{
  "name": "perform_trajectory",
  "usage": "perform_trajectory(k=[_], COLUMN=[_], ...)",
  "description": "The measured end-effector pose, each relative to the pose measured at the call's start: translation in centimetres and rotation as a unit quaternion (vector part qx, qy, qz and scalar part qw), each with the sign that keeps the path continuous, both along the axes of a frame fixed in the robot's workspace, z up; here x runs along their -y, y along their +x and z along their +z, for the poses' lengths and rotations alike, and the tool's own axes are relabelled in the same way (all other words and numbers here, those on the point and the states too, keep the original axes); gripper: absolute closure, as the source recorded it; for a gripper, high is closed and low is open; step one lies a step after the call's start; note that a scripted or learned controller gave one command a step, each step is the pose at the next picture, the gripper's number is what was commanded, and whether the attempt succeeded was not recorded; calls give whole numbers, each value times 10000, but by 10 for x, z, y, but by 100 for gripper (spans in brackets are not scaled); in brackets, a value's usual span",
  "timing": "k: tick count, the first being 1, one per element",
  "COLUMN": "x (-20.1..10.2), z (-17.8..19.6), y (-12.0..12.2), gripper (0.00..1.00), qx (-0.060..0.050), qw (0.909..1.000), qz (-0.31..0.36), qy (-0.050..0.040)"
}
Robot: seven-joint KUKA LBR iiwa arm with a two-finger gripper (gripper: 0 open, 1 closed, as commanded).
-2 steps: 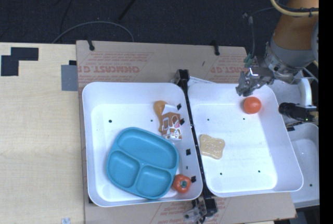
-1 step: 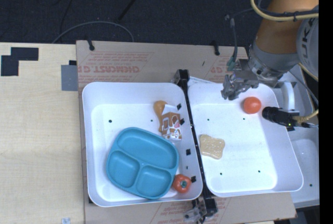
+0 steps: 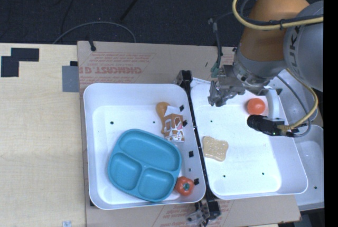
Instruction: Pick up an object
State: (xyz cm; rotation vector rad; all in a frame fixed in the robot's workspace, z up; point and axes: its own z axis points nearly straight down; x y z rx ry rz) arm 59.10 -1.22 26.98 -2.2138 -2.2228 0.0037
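Note:
My gripper hangs over the far left part of the right bin, with nothing seen in it. A slice of toast lies on the bin floor below it in the view, nearer the front. An orange-red ball rests to the gripper's right, near the bin's far wall. The grey arm with its orange band comes in from the upper right.
The left bin holds a blue divided plate, a small printed carton, a tan drumstick-shaped toy and a red tomato at the front corner. A black divider separates the bins.

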Motion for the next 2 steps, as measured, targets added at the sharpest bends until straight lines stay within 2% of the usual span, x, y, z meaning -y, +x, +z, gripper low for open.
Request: perform_trajectory(k=[1, 2], x=[-46, -94], z=[-7, -12], y=[-22, -33], gripper=[100, 100], qx=[-7, -3], qw=[10000, 10000], qz=[1, 4], qy=[1, -2])
